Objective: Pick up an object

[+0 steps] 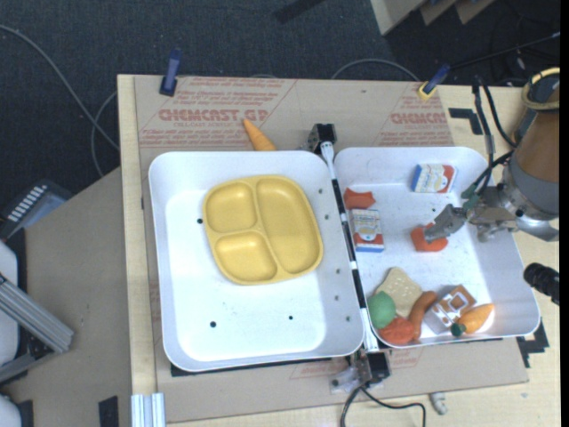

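Camera view: gripper [442, 230] low in right bin [498, 265], tip at small red-orange object [429, 241] mid-bin; whether it pinches object, cannot tell. Left bin [178, 238] holds yellow 3-compartment tray [263, 229]. Right bin's near corner: green ball [381, 310], cracker [400, 287], carrot [474, 319] clustered. Blue-white carton [432, 178] near far wall.

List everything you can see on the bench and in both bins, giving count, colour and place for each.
bins: 2, white, side by side on the bench
divided plate: 1, yellow, left bin
carton: 1, blue and white, right bin, far side
small box: 1, white and red, right bin, left part
red pieces: 2, one by the small box, one at the gripper
toy food pile: several, green, tan, orange, red, right bin, near side
carrot: 1, orange, bench behind left bin
clips: 2, blue, far edge of the bench
gripper: 1, grey, above the right bin
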You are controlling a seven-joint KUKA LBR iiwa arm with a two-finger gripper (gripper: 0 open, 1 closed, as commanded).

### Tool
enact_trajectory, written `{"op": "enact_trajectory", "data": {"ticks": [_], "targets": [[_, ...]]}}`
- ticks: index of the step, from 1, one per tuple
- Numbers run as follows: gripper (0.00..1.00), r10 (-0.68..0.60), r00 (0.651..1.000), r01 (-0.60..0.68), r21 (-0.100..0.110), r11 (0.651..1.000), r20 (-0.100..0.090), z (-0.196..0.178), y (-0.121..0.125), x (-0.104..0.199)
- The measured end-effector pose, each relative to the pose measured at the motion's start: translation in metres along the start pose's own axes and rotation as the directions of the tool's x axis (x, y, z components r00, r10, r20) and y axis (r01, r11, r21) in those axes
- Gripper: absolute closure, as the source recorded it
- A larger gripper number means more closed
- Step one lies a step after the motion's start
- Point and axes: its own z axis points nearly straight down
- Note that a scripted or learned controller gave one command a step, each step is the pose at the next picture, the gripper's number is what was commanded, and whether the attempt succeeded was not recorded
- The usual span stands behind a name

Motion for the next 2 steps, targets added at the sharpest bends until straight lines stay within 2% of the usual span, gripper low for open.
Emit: {"op": "enact_trajectory", "data": {"ticks": [1, 2], "targets": [[0.00, 0.000, 1.000, 0.000, 0.002, 1.000, 0.000, 0.120, 0.060, -0.016], [1.00, 0.000, 1.000, 0.000, -0.003, 1.000, 0.001, 0.109, 0.062, -0.016]]}}
